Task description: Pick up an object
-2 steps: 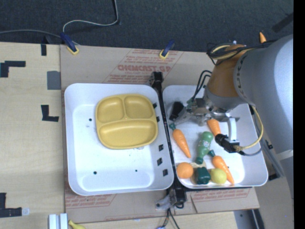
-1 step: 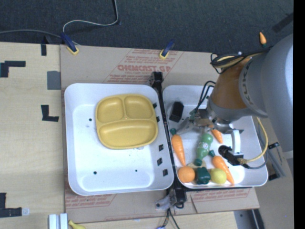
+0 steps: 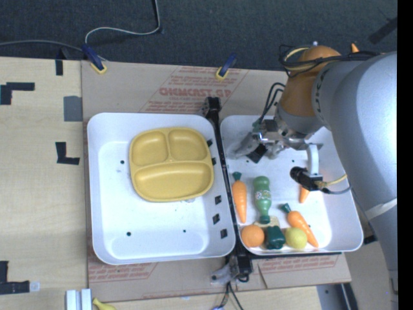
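Arm: grey KUKA iiwa, entering from the right, bulky links filling that side. Wrist: orange band above it, angled down and leftward. Gripper: two-finger, low, pointing left; tips seem slightly parted, though too dark to confirm.

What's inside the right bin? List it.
Along the right bin's front: two carrots, a green bottle, an orange, a dark green piece and a lemon. The end effector and arm cover the back and right side.
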